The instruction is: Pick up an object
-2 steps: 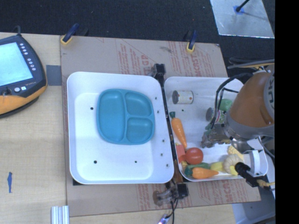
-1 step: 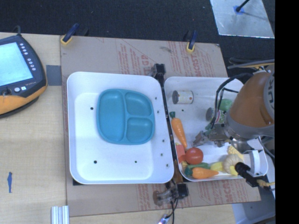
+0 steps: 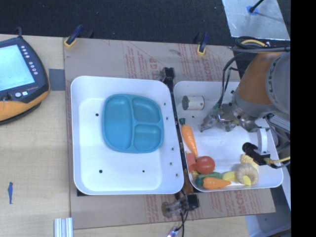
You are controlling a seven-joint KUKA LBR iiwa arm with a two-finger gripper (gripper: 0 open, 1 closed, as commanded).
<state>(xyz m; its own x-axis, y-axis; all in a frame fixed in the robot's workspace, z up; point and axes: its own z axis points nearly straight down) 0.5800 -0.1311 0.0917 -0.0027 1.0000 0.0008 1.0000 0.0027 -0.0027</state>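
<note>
Two white bins side by side — left bin holds a blue divided plate; right bin holds carrots, a tomato and the gripper.

bench | cardboard sheet | two white bins | teach pendant

Glossy white plastic bins, matt blue plastic tray, brown cardboard sheet, pale wood bench

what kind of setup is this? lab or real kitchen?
Most likely a robotics lab bench, not a kitchen. A cardboard sheet is clamped to the bench under two white bins, a teach pendant lies at the left, and the toy carrot and tomato look like plastic test objects.
</note>
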